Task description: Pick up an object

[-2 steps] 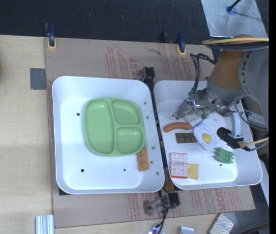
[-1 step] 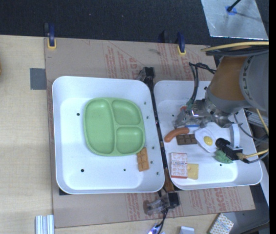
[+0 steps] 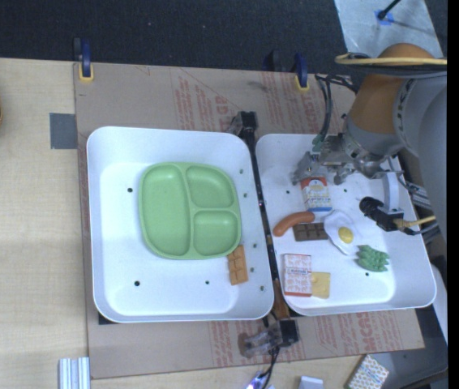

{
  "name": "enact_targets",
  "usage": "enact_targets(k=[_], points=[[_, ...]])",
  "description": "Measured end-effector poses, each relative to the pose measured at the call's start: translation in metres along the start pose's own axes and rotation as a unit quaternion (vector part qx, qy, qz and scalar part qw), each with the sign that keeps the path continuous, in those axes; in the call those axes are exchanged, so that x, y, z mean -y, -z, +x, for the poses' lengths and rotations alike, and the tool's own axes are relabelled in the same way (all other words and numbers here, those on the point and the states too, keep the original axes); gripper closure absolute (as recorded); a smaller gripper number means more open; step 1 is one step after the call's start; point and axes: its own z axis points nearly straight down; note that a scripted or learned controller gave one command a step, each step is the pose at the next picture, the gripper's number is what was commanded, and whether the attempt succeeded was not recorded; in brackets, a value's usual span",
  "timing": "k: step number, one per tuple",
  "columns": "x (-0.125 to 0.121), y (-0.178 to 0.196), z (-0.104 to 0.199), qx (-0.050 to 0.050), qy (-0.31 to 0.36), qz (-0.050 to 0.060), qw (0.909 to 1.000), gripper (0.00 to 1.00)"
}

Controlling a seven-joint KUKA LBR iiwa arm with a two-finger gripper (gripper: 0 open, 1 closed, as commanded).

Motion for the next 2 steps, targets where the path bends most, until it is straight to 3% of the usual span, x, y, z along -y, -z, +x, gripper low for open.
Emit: enact_targets(k=[1, 2], points=[[0.113, -0.002, 0.020, -0.002, -0.002, 0.009, 1.0000, 0.00], [0.038, 0.000, -0.002, 0.000, 0.000, -0.001, 1.0000, 0.00]])
